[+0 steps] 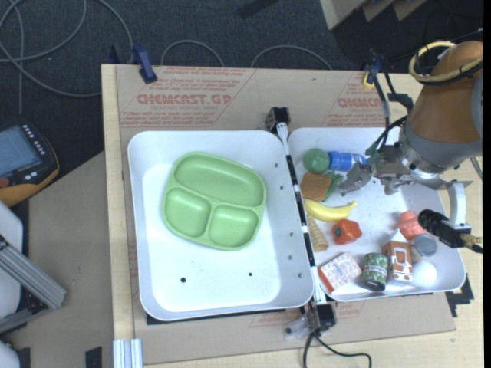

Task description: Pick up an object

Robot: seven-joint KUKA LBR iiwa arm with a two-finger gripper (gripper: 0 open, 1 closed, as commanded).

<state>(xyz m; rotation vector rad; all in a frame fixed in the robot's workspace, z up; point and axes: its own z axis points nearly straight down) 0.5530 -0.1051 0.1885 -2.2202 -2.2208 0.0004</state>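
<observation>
Camera view: end effector (360, 179), grip state indiscernible, poised just above-right of banana (331, 210); long axis lying left-right.

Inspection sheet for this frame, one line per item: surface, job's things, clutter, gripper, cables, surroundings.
Surface: bench bears left bin and right bin side by side.
Job's things: right bin holds banana, green ball, red pepper, green can, small cartons.
Clutter: green divided plate in left bin.
Gripper: gripper over right bin's far part, beside the blue item; finger state unclear.
Cables: loops on floor.
Surroundings: handheld controller at left.
</observation>
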